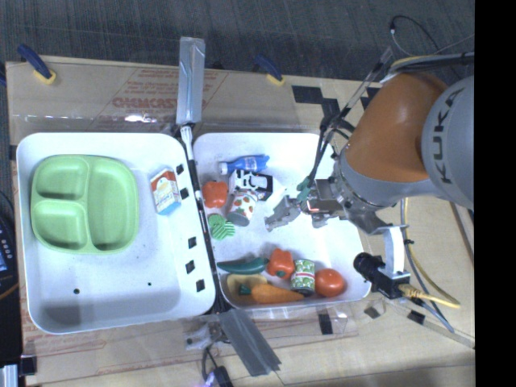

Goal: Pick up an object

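Two white bins sit side by side on the tabletop (97,83). In the left bin (105,297) lie a green divided plate (84,203) and, at its 3 o'clock, a small carton (165,191). The right bin (339,147) holds a blue bottle (244,165), a black-and-white cup (248,193), an orange block (214,193) and a green ridged piece (222,229). Along its 6 o'clock edge lie a green pepper (242,264), a carrot (270,294), an orange pepper (280,264), a small can (304,274) and a tomato (330,281). The end effector (282,214) hangs over the bin's middle, at 3 o'clock from the cup, nothing between its fingers; whether they are apart I cannot tell.
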Motion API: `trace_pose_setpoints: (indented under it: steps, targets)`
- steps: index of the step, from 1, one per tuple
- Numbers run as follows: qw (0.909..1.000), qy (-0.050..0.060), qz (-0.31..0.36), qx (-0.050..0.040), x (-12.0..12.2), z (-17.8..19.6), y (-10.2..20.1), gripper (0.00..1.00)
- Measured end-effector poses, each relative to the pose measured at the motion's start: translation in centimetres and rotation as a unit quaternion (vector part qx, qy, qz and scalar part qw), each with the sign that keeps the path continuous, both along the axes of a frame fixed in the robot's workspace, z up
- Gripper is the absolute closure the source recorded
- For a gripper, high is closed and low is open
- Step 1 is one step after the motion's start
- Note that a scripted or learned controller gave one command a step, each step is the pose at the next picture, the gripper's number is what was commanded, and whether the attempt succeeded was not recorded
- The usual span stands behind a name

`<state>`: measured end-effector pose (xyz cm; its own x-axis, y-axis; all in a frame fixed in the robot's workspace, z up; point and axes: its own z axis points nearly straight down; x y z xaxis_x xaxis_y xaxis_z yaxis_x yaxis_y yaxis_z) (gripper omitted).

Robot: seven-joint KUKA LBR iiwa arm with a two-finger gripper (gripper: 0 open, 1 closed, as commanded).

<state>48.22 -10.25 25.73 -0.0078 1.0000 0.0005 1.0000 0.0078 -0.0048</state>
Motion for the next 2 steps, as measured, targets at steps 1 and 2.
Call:
trace_pose_setpoints:
  steps: [1, 2]
  targets:
    - [1.0000, -0.002, 0.009, 0.0002, 0.62, -16.57, -3.66, 0.00]
    - [1.0000, -0.001, 0.009, 0.0002, 0.60, -16.60, -3.66, 0.00]
